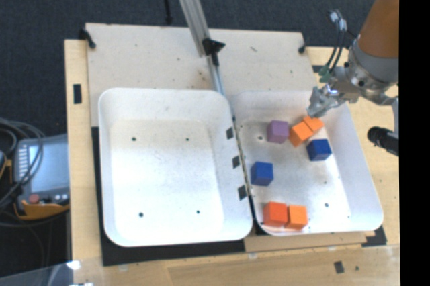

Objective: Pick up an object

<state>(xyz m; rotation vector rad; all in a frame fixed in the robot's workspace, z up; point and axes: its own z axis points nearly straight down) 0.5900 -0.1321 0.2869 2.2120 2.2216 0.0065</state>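
My gripper (318,107) hangs over the back right part of the right bin (356,191), just above and behind an orange block (304,129). Nothing shows between its tips. A purple block (277,131) lies just left of that orange block, and a blue block (318,149) sits to its front right. Another blue block (261,173) lies near the bin's left wall. Two orange blocks (284,214) rest side by side at the bin's front edge.
The left bin (168,164) stands beside the right one, with a row of dark clips along the shared wall (236,160). A slanted metal rail (191,3) rises from behind the bins. A pendant device (37,174) lies off the bench at far left.
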